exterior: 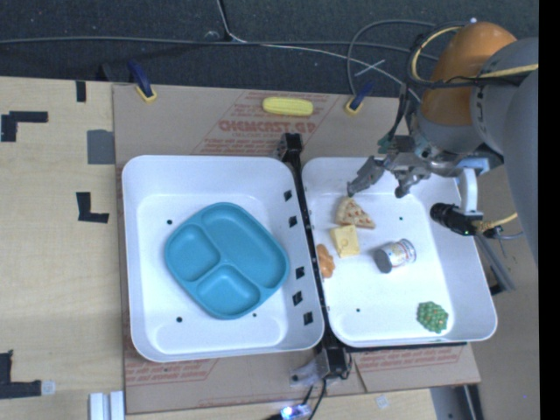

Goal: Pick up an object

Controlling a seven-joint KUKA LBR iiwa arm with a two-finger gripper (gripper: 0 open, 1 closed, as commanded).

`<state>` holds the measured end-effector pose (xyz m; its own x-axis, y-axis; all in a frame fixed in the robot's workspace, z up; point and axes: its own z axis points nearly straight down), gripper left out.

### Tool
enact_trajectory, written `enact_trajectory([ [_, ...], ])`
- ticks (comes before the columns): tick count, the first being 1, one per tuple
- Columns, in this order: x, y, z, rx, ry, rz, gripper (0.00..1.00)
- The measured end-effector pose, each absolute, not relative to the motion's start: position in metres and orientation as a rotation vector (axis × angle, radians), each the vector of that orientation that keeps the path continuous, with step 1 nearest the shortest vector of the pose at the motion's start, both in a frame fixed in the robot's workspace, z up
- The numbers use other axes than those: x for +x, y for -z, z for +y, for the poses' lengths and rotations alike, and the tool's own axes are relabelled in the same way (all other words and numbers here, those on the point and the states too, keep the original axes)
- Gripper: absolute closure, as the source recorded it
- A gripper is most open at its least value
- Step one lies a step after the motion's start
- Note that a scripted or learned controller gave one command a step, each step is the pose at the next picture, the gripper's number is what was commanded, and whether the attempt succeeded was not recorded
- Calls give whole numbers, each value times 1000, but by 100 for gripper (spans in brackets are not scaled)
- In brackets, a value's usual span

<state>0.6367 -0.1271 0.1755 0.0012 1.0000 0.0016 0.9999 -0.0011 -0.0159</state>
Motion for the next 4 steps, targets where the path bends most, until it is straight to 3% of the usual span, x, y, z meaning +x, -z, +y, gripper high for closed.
enact_trajectory([
  [1, 640, -184, -127, -2219, -2, -2222, 0],
  [3, 635, -82, -118, -2219, -4, -2225, 0],
  [4, 636, -95, -117, -2219, -1, -2227, 100],
])
